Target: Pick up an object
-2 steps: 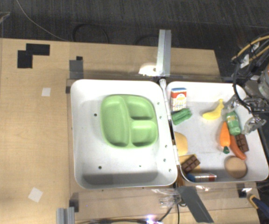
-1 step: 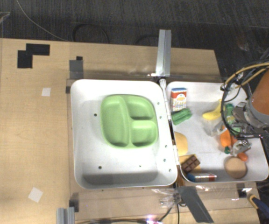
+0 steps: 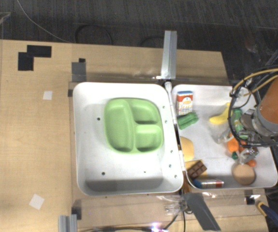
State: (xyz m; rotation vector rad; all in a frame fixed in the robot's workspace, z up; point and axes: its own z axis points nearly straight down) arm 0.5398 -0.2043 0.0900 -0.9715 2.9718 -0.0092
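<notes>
Spanning most of the view, the pale wooden surface carries two shallow white bins side by side. The left bin is the bigger sight, and a light green divided tray lies near its middle, slightly toward the top, with three compartments facing up. The right bin holds a scatter of small things. Over its right side hangs the arm, its orange band rounded and bright above a grey wrist, with yellow and black cables looping around it. The gripper points down into the right bin's right half, among clutter; whether the fingers are spread or pressed together cannot be told, since the wrist and cables cover them.

Below the gripper, in the bin's lower right corner, sits a tan egg-shaped object. A yellow banana-shaped piece lies left of the wrist, apart from the rest. Against the divider between the bins rests a yellow-orange rounded item, partly hidden by the rim. A small white carton with a red and orange label stands near the bin's top left, and a green oblong piece lies just below it. A brown chocolate-like block sits near the lower edge, with a red and white marker just below it. A small orange bit shows beside the gripper.
</notes>
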